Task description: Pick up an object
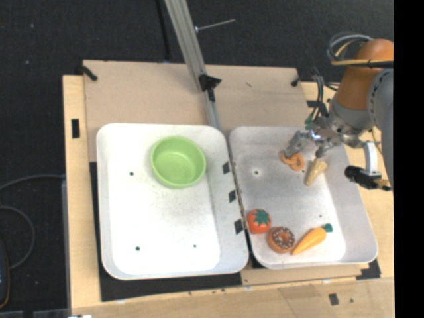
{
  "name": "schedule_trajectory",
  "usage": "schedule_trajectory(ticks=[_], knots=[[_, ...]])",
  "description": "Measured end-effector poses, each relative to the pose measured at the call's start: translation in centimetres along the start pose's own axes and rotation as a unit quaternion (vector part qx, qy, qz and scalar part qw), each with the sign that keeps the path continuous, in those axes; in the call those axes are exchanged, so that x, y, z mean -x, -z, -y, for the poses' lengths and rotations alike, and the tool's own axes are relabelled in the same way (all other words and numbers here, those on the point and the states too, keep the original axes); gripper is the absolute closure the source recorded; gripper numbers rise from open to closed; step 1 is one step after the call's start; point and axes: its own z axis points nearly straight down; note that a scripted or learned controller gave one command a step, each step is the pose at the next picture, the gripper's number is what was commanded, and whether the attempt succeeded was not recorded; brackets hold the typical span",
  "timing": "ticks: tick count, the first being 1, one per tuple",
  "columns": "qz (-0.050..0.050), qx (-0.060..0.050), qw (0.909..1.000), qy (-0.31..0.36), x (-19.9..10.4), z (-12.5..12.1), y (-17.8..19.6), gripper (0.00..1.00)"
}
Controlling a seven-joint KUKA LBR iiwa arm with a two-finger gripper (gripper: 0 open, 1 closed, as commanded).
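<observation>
Looking into the right bin (pixel 344 211), we find a small orange object (pixel 291 158) lying near its upper edge, too small for us to name more closely. Just to its right lies a pale tan, elongated piece (pixel 315 171), tilted, its upper end under the gripper. The gripper (pixel 309 146) hangs directly above these two, its grey fingers spread apart and pointing down on either side of the orange object's upper right. We see nothing caught between the fingers; whether they touch the orange object we cannot tell.

Lower in the same bin, well apart from the gripper, three more toys sit close together near the front edge: a toy tomato (pixel 258 221) with a green top beside the left wall, a round brown doughnut-like piece (pixel 281 238) just right of it, and a toy carrot (pixel 310 239) lying at a slant with its green tip pointing up and right. The carrot's thick end lies touching or nearly touching the doughnut piece.

The left bin (pixel 132 244) holds a green bowl (pixel 177 162), upright, in its upper middle part. Both bins rest side by side on a tan board (pixel 146 91). The arm (pixel 361 88) enters from the right, its orange band above the grey wrist. A slanted metal post (pixel 189 38) rises behind the bins.
</observation>
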Motion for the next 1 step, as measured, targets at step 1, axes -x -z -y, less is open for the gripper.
schedule_trajectory(ticks=[1], knots=[[0.003,0.005,1.0,0.001,0.17,-0.25,1.65,1.0]])
